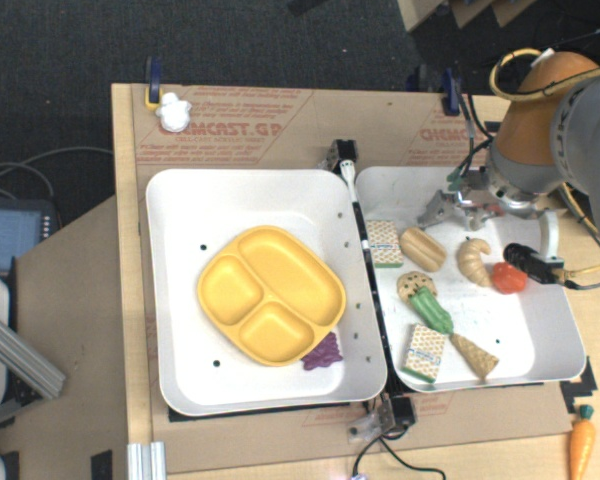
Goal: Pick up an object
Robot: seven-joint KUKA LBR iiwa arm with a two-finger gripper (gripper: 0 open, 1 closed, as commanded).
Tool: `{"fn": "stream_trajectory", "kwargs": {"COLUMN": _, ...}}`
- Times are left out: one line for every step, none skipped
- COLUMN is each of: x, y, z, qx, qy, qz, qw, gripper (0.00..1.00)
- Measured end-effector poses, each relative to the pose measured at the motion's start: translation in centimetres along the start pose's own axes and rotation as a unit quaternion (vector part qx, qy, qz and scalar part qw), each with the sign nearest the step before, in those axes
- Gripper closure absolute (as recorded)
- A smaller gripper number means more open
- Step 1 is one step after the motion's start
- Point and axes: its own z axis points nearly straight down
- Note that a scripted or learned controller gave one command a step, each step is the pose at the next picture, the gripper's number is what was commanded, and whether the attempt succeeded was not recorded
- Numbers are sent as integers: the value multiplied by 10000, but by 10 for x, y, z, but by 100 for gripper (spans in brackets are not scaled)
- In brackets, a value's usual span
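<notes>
The claw (472,208) hangs low at the far edge of the right bin (550,353); whether its fingers are apart or together I cannot tell. Just beneath it lie a smooth tan bread roll (423,248), a curled croissant (473,260) and a glossy red tomato (509,278). Nearer the bin's front rim sit a green pepper (432,311) and two crackers. Well off to the claw's left, a yellow divided plate (269,293) fills most of the left bin (170,268), leaving bare white margin along its walls.

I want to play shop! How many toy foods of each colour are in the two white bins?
Yellow: 1, divided plate
Purple: 1, grapes
Tan or brown: 6, two crackers, bread roll, croissant, cookie, cone
Red: 1, tomato
Green: 1, vegetable
Total: 10
</notes>
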Motion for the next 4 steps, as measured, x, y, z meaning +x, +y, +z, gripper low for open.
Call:
{"fn": "stream_trajectory", "kwargs": {"x": 2, "y": 26, "z": 0, "qx": -12, "qy": -3, "qz": -4, "qw": 10000, "gripper": 0}}
{"fn": "stream_trajectory", "kwargs": {"x": -61, "y": -67, "z": -1, "qx": 33, "qy": 69, "qz": -2, "qw": 10000, "gripper": 0}}
{"fn": "stream_trajectory", "kwargs": {"x": -13, "y": 29, "z": -1, "qx": -30, "qy": 7, "qz": -36, "qw": 10000, "gripper": 0}}
{"fn": "stream_trajectory", "kwargs": {"x": -58, "y": 9, "z": -1, "qx": 6, "qy": 74, "qz": -8, "qw": 10000, "gripper": 0}}
